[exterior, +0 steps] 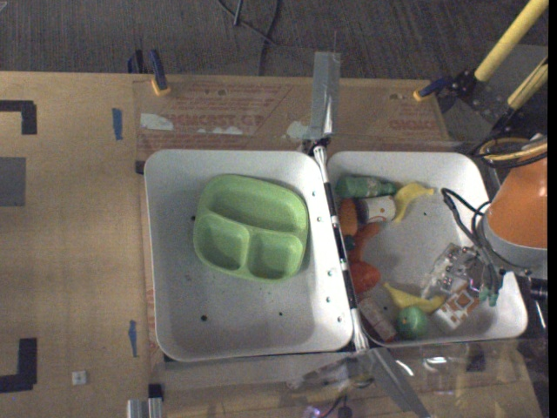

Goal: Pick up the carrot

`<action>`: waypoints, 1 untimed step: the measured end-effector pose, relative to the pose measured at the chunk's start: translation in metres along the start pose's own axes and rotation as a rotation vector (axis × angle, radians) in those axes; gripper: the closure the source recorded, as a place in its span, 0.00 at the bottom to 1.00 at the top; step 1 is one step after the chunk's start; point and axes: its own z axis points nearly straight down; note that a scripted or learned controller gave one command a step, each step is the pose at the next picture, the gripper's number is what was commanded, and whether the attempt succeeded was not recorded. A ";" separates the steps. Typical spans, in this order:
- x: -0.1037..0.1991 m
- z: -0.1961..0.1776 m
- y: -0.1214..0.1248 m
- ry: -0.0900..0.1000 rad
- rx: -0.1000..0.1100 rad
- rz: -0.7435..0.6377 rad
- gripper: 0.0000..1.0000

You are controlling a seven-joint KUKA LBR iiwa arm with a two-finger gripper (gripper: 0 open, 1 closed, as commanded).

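carrot (pixel 349 217) at 9 o'clock rim of right bin (pixel 409 161) | long axis 12–6 | lies toward 10 o'clock from tool (pixel 461 287) | tool state: cannot tell

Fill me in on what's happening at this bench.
The arm reaches in from the right, its tool low over the right bin, among toy foods piled along that bin's left wall. The carrot lies there by the wall, apart from the tool. The left bin holds a green divided plate.
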 end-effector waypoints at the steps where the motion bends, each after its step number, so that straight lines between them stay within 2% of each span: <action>1: -0.031 0.020 0.015 -0.003 -0.001 0.146 1.00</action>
